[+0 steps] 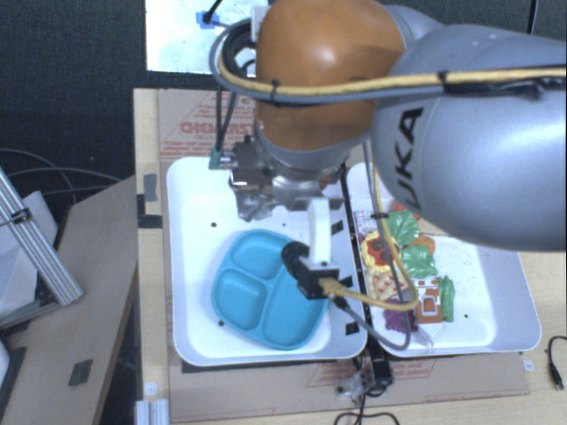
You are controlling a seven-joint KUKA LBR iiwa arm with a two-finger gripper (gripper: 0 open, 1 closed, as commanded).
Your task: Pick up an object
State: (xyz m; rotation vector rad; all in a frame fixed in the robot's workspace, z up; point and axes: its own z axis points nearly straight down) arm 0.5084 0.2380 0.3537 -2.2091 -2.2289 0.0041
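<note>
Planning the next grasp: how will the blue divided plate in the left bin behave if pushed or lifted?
The blue divided plate looks like moulded plastic, so probably stiff and light. Its low, smooth rim may be slippery to pinch. Lying flat in the left bin, it should slide rather than tip.

Blue tray (257,297), three compartments, flat in left bin (190,228); colourful small items (415,259) clustered in right bin (496,312).

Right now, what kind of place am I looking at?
Probably a robotics lab bench: a grey KUKA arm hangs over two white bins, one holding a blue divided tray, the other colourful small objects.
</note>
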